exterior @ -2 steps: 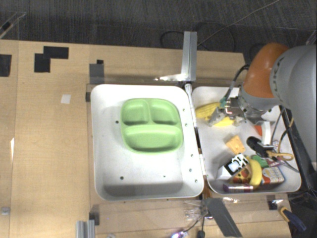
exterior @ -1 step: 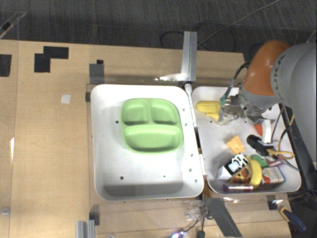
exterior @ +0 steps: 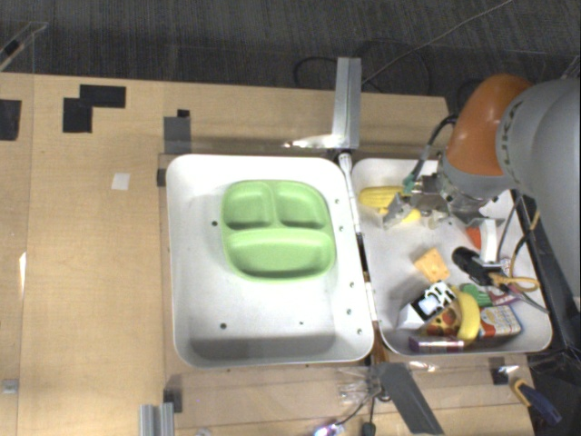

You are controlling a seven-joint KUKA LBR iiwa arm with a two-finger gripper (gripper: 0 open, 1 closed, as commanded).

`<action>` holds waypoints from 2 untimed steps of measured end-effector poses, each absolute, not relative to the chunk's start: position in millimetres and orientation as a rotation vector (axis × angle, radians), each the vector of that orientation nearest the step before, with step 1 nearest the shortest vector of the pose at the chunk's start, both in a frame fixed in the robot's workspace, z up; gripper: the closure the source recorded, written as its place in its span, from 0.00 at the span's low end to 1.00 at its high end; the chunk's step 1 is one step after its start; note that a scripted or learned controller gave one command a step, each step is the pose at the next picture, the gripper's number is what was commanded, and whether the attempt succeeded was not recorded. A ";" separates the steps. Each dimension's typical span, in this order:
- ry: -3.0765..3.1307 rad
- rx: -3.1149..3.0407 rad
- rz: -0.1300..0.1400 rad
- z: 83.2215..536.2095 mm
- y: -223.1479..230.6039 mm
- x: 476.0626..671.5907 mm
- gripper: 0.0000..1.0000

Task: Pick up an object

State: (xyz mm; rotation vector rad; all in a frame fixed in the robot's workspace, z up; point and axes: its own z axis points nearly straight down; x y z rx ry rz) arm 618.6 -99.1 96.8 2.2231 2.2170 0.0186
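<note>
Right bin (exterior: 386, 289): fingers (exterior: 406, 209) touch corn (exterior: 379, 196) near its far rim.

A robotics lab, this: pale wooden worktop (exterior: 82, 271) with black marker patches, aluminium framing (exterior: 348, 103) at top centre, loose cables (exterior: 436, 48) over grey carpet

A green tray (exterior: 276, 228) lies in a white bin (exterior: 195, 334) (the banana (exterior: 467, 315) is yellow, the cracker (exterior: 432, 265) orange).
</note>
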 end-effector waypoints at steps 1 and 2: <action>2.294 2.166 -0.017 86.8 -89.4 666.6 0.00; 2.307 2.161 -0.022 94.3 -87.5 666.4 1.00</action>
